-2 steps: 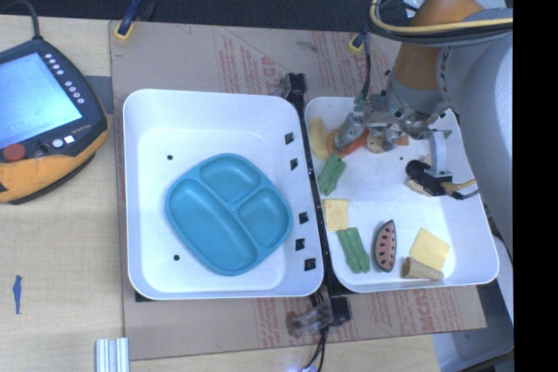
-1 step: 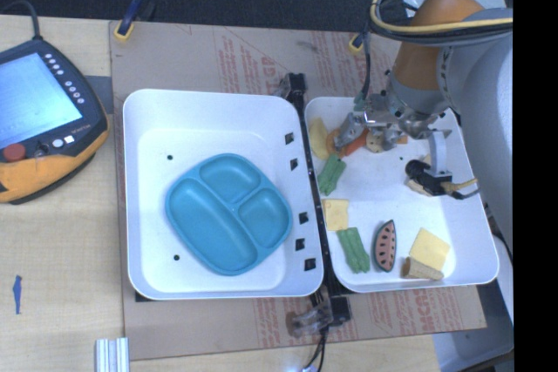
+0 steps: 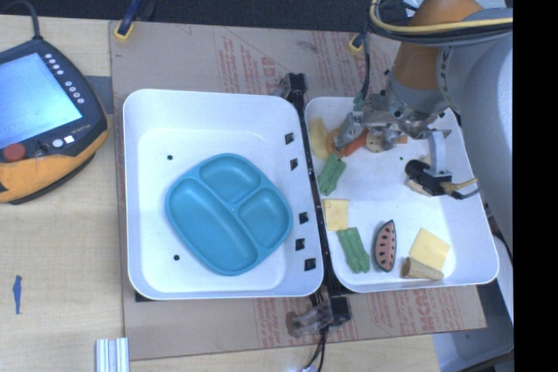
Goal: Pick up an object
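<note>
Orange piece point(image 3: 352, 145) | touching hand point(image 3: 370, 133) | right bin point(image 3: 471, 213)

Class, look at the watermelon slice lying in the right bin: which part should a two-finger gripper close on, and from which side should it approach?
Probably from straight above, closing across the narrow width of the watermelon slice at its middle. It lies flat, long axis running roughly up the view, with bare floor of the right bin along both long edges; the green piece and yellow wedge sit apart.

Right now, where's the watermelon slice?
The watermelon slice lies in the right bin, near its front edge, between the green piece on its left and the cheese wedge on its right.
</note>
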### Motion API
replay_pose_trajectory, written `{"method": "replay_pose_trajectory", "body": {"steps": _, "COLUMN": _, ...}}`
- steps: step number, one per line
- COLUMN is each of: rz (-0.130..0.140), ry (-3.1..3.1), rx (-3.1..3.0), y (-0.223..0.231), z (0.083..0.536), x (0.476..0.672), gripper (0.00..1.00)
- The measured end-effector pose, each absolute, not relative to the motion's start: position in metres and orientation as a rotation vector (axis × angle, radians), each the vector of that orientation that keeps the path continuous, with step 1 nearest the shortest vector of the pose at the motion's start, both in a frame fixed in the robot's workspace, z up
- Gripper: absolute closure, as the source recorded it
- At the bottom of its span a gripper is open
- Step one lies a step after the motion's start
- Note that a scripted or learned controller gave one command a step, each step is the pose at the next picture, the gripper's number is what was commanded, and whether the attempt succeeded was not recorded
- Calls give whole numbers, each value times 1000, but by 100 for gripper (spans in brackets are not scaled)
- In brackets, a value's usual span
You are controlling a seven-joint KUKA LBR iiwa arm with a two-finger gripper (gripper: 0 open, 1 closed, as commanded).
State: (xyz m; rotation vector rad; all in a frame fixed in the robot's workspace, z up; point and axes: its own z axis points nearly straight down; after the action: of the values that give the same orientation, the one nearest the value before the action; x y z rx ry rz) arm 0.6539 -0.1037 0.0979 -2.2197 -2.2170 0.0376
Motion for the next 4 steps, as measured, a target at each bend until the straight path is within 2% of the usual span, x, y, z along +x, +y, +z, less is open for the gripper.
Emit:
{"method": "replay_pose_trajectory", "body": {"steps": 1, "rz": 28, "ry": -2215, "rx": -2216, "y": -106, "z": 98, "x": 655, "gripper": 0}}
{"method": "replay_pose_trajectory", "body": {"steps": 2, "rz": 33, "ry": -2218, "rx": -2220, "y": -103, "z": 98, "x": 654, "gripper": 0}}
{"method": "replay_pose_trajectory", "body": {"steps": 4, "rz": 24, "ry": -2216, "rx": -2214, "y": -106, "z": 98, "x": 655, "gripper": 0}}
